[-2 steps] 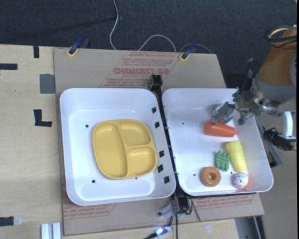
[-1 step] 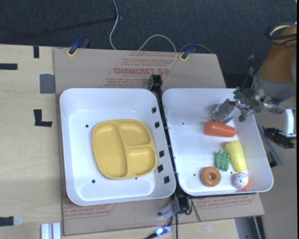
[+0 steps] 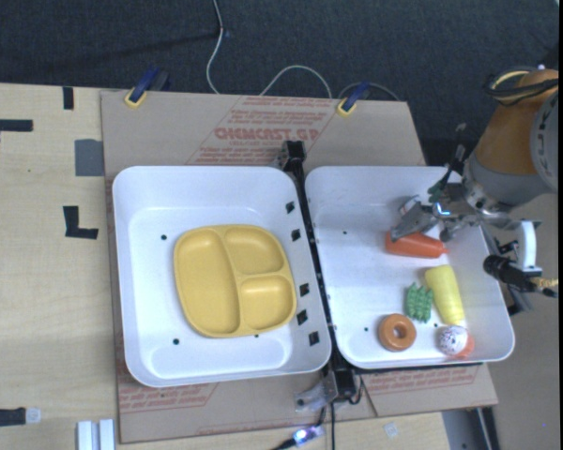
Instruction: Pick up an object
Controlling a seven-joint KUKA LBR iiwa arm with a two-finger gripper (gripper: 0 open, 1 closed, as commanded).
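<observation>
In the right bin [image 3: 357, 204] lie an orange carrot-like toy [image 3: 416, 245], a yellow corn-like piece [image 3: 444, 294], a small green toy [image 3: 418, 302], a brown ring doughnut [image 3: 396, 332] and a white-and-red ball [image 3: 454, 341]. My gripper [image 3: 418, 217] hangs low over the bin's upper right part, just above the orange toy. Its fingers [image 3: 411, 212] point left and look spread, with nothing between them. The arm comes in from the right edge.
The left bin [image 3: 141, 204] holds a yellow divided plate [image 3: 233, 279]. A black divider [image 3: 305, 251] runs between the bins. Both bins rest on a cardboard sheet [image 3: 253, 129] with clips at its far corners. A white cable loops behind.
</observation>
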